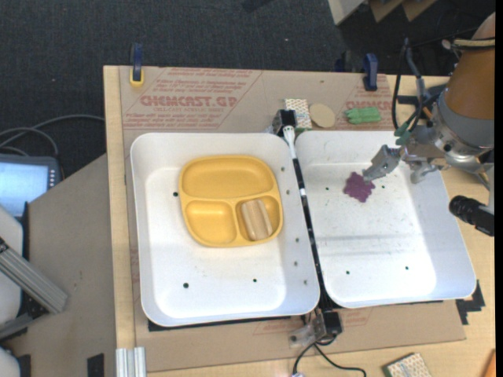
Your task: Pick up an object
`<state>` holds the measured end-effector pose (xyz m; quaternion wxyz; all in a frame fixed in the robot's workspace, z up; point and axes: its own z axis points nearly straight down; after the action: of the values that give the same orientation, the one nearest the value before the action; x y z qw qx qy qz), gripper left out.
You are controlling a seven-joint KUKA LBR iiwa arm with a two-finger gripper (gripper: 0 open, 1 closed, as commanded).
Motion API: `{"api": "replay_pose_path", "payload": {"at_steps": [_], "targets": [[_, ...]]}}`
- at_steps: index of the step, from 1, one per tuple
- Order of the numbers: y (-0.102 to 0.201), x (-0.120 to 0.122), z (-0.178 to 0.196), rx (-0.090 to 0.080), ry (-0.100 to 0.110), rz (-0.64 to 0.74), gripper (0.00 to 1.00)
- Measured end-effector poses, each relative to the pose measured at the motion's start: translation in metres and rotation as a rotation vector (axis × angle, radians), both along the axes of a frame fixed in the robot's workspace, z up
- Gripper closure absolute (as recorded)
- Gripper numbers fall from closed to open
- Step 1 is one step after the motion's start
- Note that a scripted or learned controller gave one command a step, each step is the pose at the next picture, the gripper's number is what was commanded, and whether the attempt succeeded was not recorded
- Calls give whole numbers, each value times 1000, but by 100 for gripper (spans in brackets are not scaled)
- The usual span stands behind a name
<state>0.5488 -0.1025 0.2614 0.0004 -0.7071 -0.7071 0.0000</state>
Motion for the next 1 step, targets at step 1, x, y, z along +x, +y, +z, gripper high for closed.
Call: {"api": "replay_pose_path", "payload": {"at_steps": [1], "targets": [[-57, 93, -156, -5, -8, 0, 0]]}}
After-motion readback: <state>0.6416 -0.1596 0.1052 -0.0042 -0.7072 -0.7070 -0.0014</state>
